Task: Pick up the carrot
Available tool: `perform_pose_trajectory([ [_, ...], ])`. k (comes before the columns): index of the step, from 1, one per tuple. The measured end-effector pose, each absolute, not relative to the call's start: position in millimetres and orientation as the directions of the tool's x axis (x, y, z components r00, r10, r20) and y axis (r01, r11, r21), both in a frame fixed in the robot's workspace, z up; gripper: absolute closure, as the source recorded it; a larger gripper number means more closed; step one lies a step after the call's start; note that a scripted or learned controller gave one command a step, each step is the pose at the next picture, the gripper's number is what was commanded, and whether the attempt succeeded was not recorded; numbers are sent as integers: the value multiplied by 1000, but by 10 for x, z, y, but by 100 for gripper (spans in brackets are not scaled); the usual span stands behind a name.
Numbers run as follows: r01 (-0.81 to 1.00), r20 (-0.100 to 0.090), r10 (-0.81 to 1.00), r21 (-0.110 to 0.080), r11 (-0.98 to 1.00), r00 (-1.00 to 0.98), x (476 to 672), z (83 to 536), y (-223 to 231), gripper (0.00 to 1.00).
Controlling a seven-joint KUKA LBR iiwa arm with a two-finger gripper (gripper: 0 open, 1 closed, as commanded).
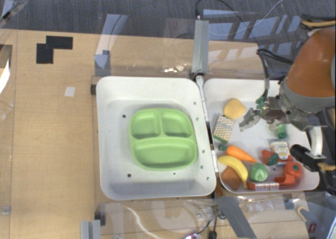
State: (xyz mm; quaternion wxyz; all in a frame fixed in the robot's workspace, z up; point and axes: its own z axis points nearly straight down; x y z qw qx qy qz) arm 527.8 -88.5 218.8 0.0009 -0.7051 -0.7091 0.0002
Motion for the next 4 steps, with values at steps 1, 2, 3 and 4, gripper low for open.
perform_pose_trajectory([
  [1, 968, 0, 968, 0, -250, 250, 5144, 2372, -922, 0],
  [2, 985, 1, 985, -4, -172, 172, 4873, 1156, -843, 0],
  [3, 998, 4, 998, 7, -58, 58, 4906, 892, -932, 0],
  [4, 998, 3, 998, 15, -59, 59, 4949, 976, -938, 100],
])
